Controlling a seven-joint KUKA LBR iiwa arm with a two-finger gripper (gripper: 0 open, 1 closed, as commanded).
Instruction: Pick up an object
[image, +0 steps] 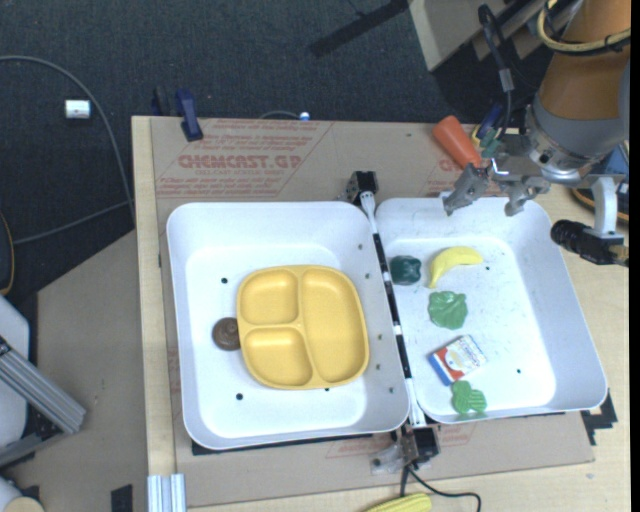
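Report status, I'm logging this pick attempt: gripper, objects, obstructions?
Gripper open, empty, above the right bin far rim. Yellow banana nearest below it, untouched. Nothing between them.

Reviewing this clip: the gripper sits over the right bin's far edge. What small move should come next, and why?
Probably a short move toward the yellow banana, then down. The gripper hangs with fingers spread above the far rim of the right bin, nothing between them. The banana is the nearest item and lies apart from the dark green piece and the green toy.
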